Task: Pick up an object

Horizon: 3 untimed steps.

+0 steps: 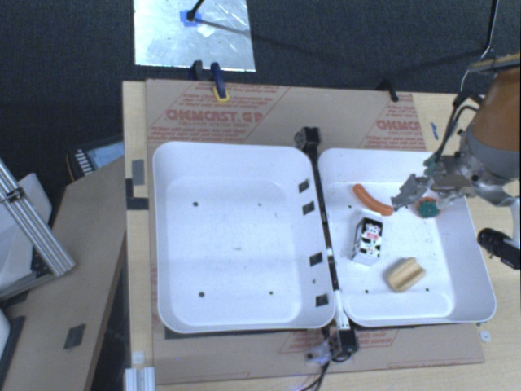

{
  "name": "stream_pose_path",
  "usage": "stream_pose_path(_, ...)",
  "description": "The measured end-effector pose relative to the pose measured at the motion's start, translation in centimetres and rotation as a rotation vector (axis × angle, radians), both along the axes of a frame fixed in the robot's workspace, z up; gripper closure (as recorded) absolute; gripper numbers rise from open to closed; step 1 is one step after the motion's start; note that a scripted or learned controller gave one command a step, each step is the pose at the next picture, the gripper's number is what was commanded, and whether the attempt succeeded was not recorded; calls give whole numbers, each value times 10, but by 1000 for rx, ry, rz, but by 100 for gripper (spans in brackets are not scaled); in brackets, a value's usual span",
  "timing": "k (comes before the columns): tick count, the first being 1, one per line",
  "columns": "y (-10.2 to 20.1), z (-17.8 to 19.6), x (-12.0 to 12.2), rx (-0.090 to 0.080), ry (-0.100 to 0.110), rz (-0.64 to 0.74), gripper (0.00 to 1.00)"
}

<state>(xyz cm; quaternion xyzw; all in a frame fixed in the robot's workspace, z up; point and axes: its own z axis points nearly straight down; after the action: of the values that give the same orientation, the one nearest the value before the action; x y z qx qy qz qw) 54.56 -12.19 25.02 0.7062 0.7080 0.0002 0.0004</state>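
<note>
Over the right bin (468, 300) the gripper (411, 195) hangs low, reaching in from the right; whether it is spread or pressed together I cannot tell. A teal object (427, 209) lies just beside it. An orange sausage (372, 199) lies just left of the gripper, a small white box (369, 240) sits below that, and a tan block (404, 274) lies nearer the bin's front. The left bin (175, 243) adjoins it.

Robotics lab or test cell, likely, two white bins (236, 243) side by side on a cardboard-lined counter (277, 108), aluminium framing (28, 218) at left, dark carpet floor (65, 47), cables (330, 353), metal sheet (194, 23) taped down
</note>
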Motion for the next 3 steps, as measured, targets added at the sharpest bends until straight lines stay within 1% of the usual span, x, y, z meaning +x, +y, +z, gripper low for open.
stream_pose_path(1,0,11,1,0,-3,2,100)
stream_pose_path(2,80,57,-3,3,-7,11,100)
stream_pose_path(3,143,80,-15,3,-4,9,100)
